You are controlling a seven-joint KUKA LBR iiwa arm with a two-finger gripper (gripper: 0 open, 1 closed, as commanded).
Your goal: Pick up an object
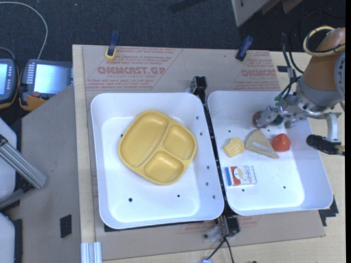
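Lighting's pretty even here, bright overhead stuff with no hard directional source I can pick out. Both white bins (pixel 104 163) are close to blown out, so their walls and floors blend together and you barely get any shading. Shadows are soft and short, just a thin dark rim under the yellow plate (pixel 158 147). The dark floor (pixel 137 10) at the top goes murky with a bit of noise. Overall sharpness is meh, low-res, and the print on the cardboard tabletop (pixel 164 64) is fuzzy. The arm (pixel 323 75) at the right looks slightly smeared.
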